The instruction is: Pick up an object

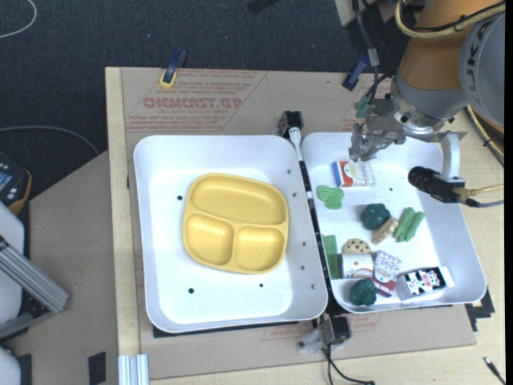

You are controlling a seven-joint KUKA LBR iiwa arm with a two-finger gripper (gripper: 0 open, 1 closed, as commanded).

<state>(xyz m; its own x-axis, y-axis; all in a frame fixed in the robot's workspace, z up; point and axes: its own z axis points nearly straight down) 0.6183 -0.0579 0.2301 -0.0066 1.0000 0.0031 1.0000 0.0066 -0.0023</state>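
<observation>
Could not tell whether the jaws stood apart or together, seen from above at a slant. Found the gripper (362, 152) pointing down over the far left part of the right bin (458, 243), just above a small white packet (357, 174) with red and blue print; could not make out whether it touched the packet, and saw nothing held. Reached in from the right on a grey arm (481, 50) with an orange band (437, 42). Left the packet lying flat on the bin floor near the far wall. Noted a light green leaf-shaped piece (329, 196) just in front of the packet, near the bin's left wall. Noted a dark green lump (374, 215) toward the middle, with a tan piece (385, 229) and a light green pod (409, 224) close beside it on the right. Saw a green stick (330, 255) lying along the left wall, and next to it a cream spotted box (357, 257). Counted, at the near end, a second dark green lump (362, 292), a red-and-white patterned card (387, 265) and a black-and-white patterned box (422, 281), all crowded together. Found a yellow divided tray (235, 221) resting in the middle of the left bin (156, 215). Saw both bins set side by side on a printed brown board (192, 101), with a blue clamp (172, 66) at its far edge.
</observation>
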